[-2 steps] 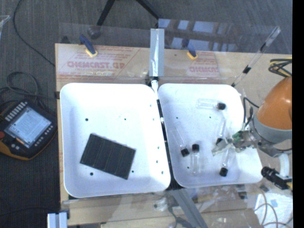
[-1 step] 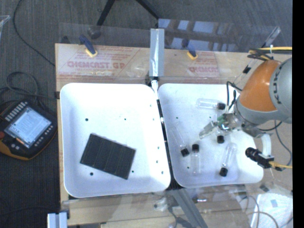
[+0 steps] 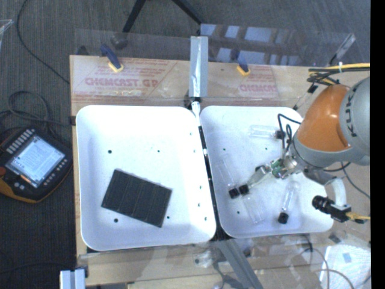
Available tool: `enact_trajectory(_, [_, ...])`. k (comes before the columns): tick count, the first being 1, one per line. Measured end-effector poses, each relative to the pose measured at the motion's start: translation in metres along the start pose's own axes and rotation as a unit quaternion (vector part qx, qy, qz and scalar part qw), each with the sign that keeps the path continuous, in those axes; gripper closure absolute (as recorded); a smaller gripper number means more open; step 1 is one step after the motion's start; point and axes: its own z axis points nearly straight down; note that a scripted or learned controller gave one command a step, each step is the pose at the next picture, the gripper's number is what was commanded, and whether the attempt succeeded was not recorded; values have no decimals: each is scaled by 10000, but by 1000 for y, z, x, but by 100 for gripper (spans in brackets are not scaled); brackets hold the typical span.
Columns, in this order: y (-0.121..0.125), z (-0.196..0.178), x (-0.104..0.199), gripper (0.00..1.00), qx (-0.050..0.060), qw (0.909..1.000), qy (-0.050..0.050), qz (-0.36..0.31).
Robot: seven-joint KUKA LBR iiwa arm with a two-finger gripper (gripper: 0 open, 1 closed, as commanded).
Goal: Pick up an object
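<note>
Gripper (image 3: 264, 174) hangs low in the right bin (image 3: 234, 122); its state I cannot tell. Vials (image 3: 287, 198) beside it look light, slick, fragile: grip mid-body.

**Camera placement: one fixed overhead view**

You have a single camera, mounted above the table (image 3: 180, 77) and looking down at a slant. It stands far enough back that both white bins fit whole in frame: the left bin (image 3: 90, 131) and the right bin (image 3: 234, 122), side by side. The table's far edge lies toward the top of your picture, its near edge toward the bottom. Dark floor (image 3: 36, 41) shows beyond the table at top and left. The arm (image 3: 337, 125) enters from your picture's right side. No second view overlaps this one.
</note>
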Motion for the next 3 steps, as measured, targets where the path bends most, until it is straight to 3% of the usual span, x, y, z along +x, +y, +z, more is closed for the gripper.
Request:
enact_trajectory(1, [90,3,32,0,-70,9989,-44,-472])
enact_trajectory(2, [109,4,16,0,-43,9976,-25,-696])
enact_trajectory(3, [136,5,8,0,207,9991,93,-348])
